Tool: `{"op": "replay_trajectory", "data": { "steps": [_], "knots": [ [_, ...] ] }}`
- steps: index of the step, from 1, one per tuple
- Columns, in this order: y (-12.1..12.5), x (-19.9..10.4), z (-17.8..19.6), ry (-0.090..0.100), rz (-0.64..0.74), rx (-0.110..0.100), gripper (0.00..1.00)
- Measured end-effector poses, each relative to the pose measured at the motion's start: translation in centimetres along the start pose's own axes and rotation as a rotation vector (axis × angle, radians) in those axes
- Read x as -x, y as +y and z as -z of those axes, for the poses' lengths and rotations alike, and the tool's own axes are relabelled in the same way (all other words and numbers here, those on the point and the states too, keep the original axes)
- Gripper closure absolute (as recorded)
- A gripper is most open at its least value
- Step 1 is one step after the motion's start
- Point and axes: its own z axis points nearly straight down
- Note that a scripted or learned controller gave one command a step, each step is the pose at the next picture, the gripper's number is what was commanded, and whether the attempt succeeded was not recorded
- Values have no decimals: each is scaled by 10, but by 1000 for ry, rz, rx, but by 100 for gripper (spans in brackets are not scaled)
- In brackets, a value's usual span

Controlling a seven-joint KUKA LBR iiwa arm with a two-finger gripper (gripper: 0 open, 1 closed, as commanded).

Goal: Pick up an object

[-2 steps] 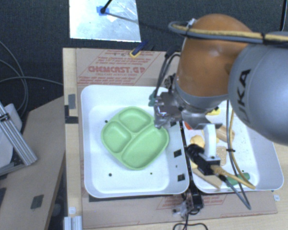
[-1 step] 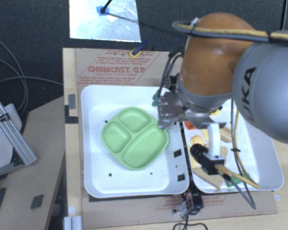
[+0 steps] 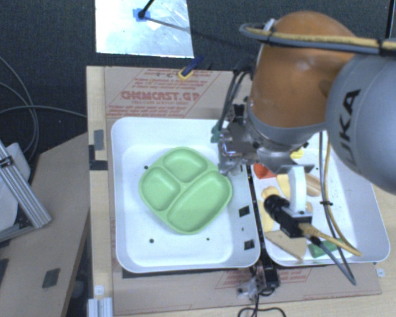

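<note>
Grey arm (image 3: 356, 111) fills upper right, gripper (image 3: 230, 152) at left bin's (image 3: 129, 177) right wall; finger state unreadable. Green divided plate (image 3: 186, 189) lies mid-frame, long axis upper-left to lower-right, bare white floor around it. Right bin (image 3: 373, 236) crowded.

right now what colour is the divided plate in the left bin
Light green, seen clearly in the camera view: the divided plate.

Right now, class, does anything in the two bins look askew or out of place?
Nothing looks spilled or broken. The green divided plate lies flat but turned at a slant in the left bin. In the right bin, small things lie jumbled in a heap, partly hidden by the arm.
</note>
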Motion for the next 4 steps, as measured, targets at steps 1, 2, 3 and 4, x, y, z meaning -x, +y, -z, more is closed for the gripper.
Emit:
{"op": "replay_trajectory", "data": {
  "steps": [1, 2, 3, 4],
  "knots": [
    [1, 0, 10, 0, 6, 3, 100],
    [-6, 25, -220, -4, -19, -18, 100],
    [48, 26, -259, 0, -15, -3, 100],
    [84, 23, -257, 0, -12, -13, 100]
  ]
}}
